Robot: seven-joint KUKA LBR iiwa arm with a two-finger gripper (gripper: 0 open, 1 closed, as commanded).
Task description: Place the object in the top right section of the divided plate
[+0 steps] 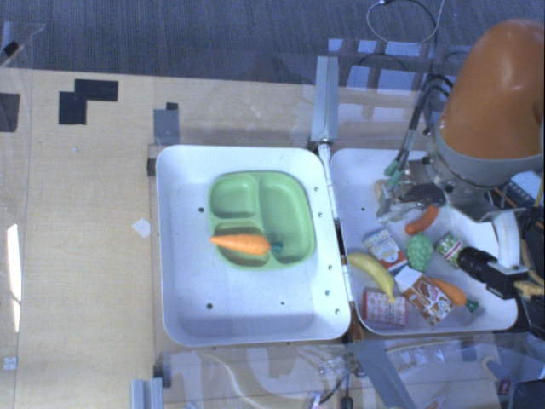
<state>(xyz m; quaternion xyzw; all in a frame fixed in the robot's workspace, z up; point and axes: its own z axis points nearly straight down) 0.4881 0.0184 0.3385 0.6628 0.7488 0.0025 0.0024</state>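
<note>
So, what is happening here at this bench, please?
A grey and orange robot arm reaches into the right bin, its pincer low among toy foods: a banana, a red sausage, a green broccoli. In the left bin sits the green divided plate, with a carrot across its lower left section.

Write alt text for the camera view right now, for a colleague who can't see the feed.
A green divided plate sits in the left white bin with a carrot lying across its lower left section. The grey and orange arm's claw hangs over the right bin, above a banana, a small sausage and other toy groceries.
</note>
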